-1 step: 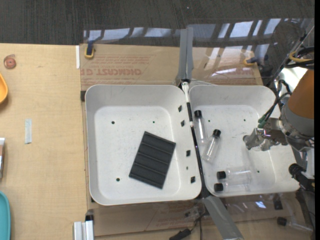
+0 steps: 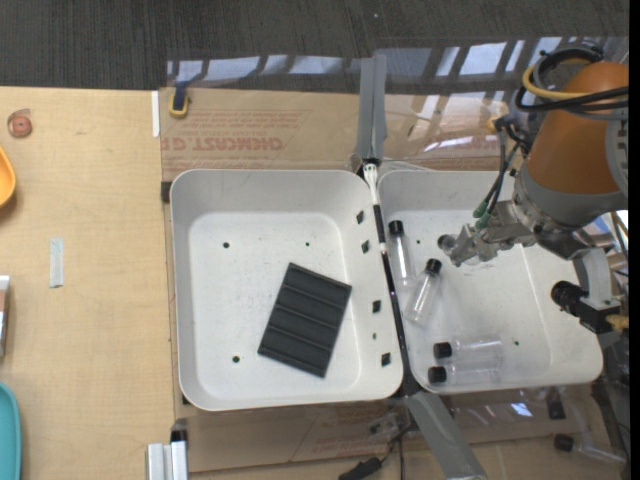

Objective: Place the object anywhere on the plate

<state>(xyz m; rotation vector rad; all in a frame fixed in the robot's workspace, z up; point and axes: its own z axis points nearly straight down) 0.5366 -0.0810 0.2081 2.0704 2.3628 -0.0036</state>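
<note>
A black ribbed rectangular plate (image 2: 305, 319) lies tilted on the floor of the left bin (image 2: 200, 268). Several clear vials with black caps lie in the right bin (image 2: 560, 368). One vial (image 2: 398, 251) rests along the left wall and another vial (image 2: 424, 290) lies just beside it. Two more vials (image 2: 468, 360) sit side by side near the front edge. My gripper (image 2: 460, 249) hangs over the upper middle of the right bin, just right of and above the second vial, pointing left. I see nothing held in it.
A grey divider rail (image 2: 385, 268) runs between the two bins. Brown cardboard (image 2: 260, 133) lies behind the bins. The wooden bench (image 2: 80, 268) extends to the left, with an orange item (image 2: 4, 178) and a teal item (image 2: 6, 438) at its edge.
</note>
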